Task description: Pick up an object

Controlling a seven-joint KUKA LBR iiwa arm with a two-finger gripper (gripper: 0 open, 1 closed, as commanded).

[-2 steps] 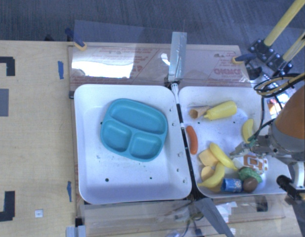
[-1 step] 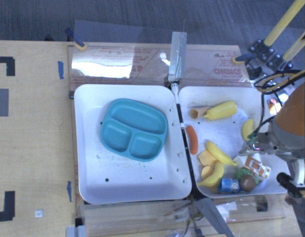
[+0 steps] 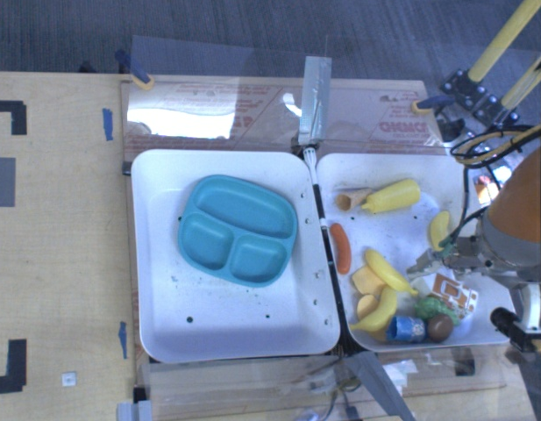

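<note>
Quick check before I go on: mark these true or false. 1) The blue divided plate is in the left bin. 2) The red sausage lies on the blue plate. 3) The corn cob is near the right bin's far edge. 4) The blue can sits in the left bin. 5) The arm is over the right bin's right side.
1) True: the blue divided plate lies in the left bin.
2) False: the red sausage lies on the right bin floor, by the divider.
3) True: the corn cob is there.
4) False: the blue can sits near the right bin's front edge.
5) True: the arm is there.
</note>
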